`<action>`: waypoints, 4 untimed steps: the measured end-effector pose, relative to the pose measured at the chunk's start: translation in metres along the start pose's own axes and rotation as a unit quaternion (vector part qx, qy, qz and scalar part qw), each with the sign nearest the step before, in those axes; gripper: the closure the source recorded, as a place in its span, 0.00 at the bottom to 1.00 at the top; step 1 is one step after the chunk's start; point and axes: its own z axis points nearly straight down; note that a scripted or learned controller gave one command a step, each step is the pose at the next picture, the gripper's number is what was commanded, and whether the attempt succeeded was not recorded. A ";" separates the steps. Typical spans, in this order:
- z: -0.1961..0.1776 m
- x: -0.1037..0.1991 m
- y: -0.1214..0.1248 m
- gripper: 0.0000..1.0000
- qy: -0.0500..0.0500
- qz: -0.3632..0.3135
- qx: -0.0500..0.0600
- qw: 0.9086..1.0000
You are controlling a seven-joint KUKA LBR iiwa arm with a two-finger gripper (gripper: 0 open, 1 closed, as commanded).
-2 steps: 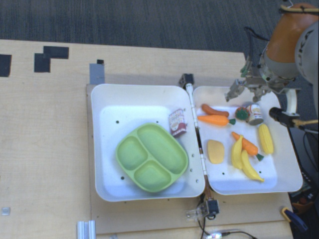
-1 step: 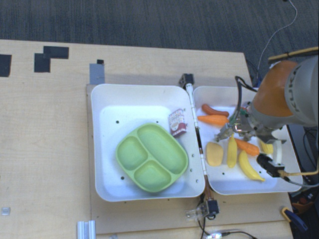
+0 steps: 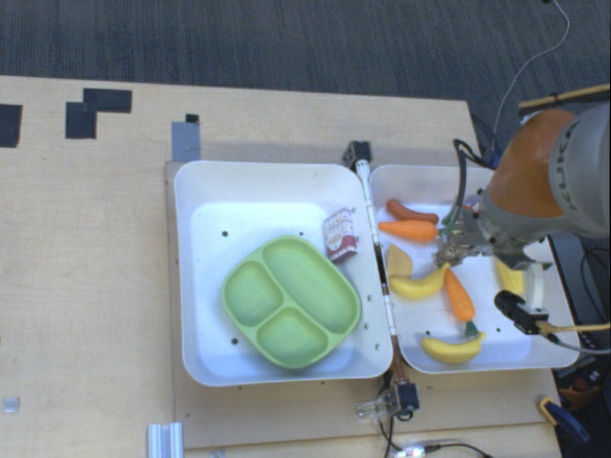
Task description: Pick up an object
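The right bin holds several toy foods. A red sausage and an orange carrot lie at its far left. A yellow banana and a second carrot lie mid-bin, and another banana rests by the near wall. My gripper reaches down into this bin from the right. Its tip is just above the spot where the mid-bin banana and the second carrot meet. The arm's body hides the parts of the bin behind it.
The left bin holds a green divided plate and a small red and white packet against the wall between the bins. A pale yellow piece and a yellow item also lie in the right bin.
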 end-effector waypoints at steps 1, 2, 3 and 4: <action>0.000 0.000 0.000 0.00 0.000 0.000 0.000 1.000; -0.011 0.001 0.001 1.00 0.000 -0.001 -0.002 1.000; -0.031 0.006 0.078 1.00 0.000 -0.001 0.004 1.000; -0.031 0.006 0.077 0.00 0.000 -0.001 0.005 1.000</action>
